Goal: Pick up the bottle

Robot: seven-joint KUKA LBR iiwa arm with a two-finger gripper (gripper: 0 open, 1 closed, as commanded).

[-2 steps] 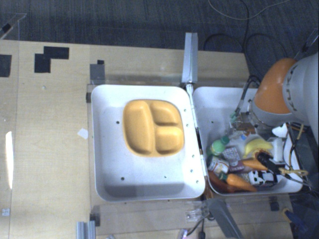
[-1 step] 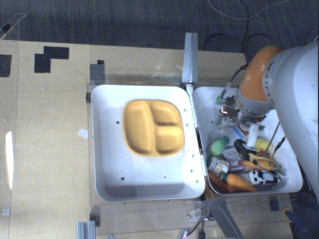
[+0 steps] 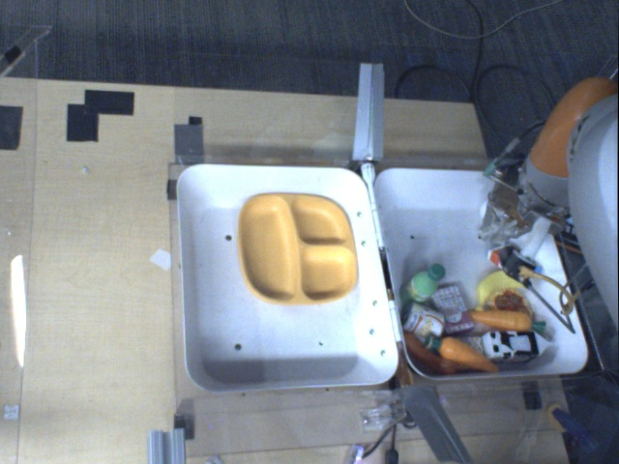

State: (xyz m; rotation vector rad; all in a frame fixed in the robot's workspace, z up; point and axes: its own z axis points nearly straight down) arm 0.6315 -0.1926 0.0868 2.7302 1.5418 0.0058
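The bottle [image 3: 423,285] is small and green with a teal cap. It lies in the right bin [image 3: 435,201], near the bin's left wall, at the left end of a heap of toy items. The gripper [image 3: 502,222] hangs over the right side of the same bin, up and to the right of the bottle and well apart from it. Nothing can be made out between its tips. The grey arm with its orange band [image 3: 566,133] comes in from the right edge.
Beside the bottle lie small cans [image 3: 447,303], two carrots [image 3: 467,355], a yellow piece [image 3: 503,286] and a black-and-white item [image 3: 510,345]. The left bin [image 3: 208,298] holds a yellow divided tray [image 3: 295,246]. A metal post [image 3: 368,114] stands between the bins at the back.
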